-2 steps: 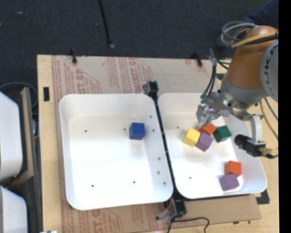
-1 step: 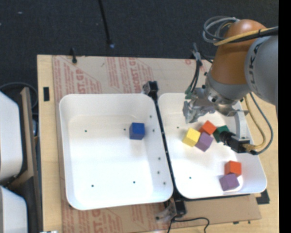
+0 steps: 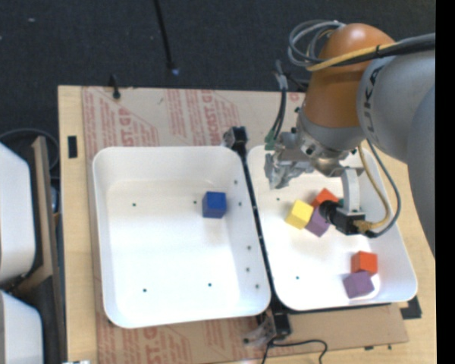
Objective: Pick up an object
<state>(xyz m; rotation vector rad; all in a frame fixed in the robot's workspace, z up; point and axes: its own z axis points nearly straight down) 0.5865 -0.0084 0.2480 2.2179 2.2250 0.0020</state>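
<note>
- I have the grey arm with the orange band (image 3: 341,59) in from the right, wrist hanging over the back of the right shallow white plastic bin (image 3: 394,279).
- Gripper (image 3: 284,174) sits low over bare bin floor near the divider, just up-left of the block cluster. It has nothing in it that I can see.
- Finger state: cannot tell. The wrist housing covers them from this angle.
- Likely target, my guess: small yellow cube (image 3: 299,214), the nearest block to the gripper, just below-right of it.
- The yellow cube touches a small purple cube (image 3: 317,224) on its right. An orange block (image 3: 325,198) lies just behind the pair, partly hidden by a black fitting on the arm's cable.
- Second group near the bin's front-right corner: small orange cube (image 3: 365,262) with another purple cube (image 3: 358,283) right against its front.
- Small blue cube (image 3: 214,204) sits alone in the left white bin (image 3: 114,294), well apart from the arm.
- Orientation: the yellow cube has no real long axis. It sits flat, turned diagonal to the bin walls, one corner toward the divider.
- Placement reads as random scatter. Touching neighbours make a clean pinch harder, so I'd close across the yellow cube's free faces.
</note>
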